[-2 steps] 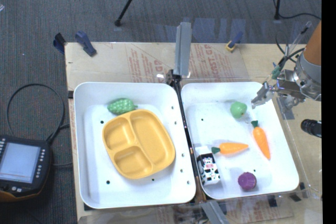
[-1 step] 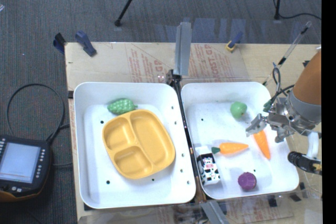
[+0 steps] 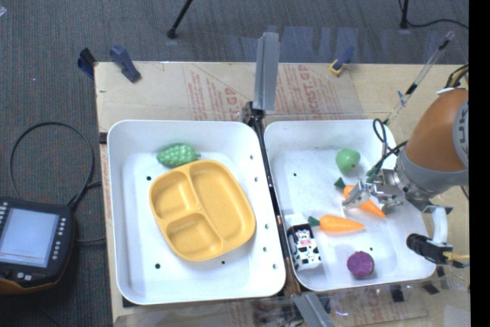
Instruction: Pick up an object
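bench bins: yellow tray [image 3: 202,208] left; carrots [image 3: 341,224], green apple [image 3: 347,159] right.

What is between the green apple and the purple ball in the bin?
In the camera view, two toy carrots lie between the green apple and the purple ball: one carrot on the bin floor, another carrot by the gripper.

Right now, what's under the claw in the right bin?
Under the claw lies a small carrot, its orange body poking out on the bin floor. The claw covers part of it, so contact is unclear.
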`<action>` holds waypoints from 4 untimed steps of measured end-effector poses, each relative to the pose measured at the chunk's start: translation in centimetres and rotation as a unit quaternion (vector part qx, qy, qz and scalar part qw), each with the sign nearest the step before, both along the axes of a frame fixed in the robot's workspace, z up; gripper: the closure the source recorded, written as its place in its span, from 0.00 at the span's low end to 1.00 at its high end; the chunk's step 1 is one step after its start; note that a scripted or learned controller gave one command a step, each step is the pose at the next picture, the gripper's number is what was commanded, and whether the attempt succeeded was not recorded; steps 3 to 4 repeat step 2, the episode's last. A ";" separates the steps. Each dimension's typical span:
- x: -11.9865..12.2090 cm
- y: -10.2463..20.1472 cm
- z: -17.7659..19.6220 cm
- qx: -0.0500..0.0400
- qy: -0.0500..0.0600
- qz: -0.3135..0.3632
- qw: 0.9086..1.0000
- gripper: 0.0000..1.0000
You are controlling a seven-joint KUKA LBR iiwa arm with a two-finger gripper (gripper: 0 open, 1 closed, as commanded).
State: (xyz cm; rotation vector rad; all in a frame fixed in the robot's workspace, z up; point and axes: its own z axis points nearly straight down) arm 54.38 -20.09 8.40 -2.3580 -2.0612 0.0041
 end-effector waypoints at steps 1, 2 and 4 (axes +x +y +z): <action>0.0 -0.3 1.0 0.000 0.000 -0.003 1.000 1.00; 1.7 3.6 13.5 -0.003 -0.008 0.001 1.000 1.00; 1.7 3.6 13.5 -0.003 -0.008 0.001 1.000 1.00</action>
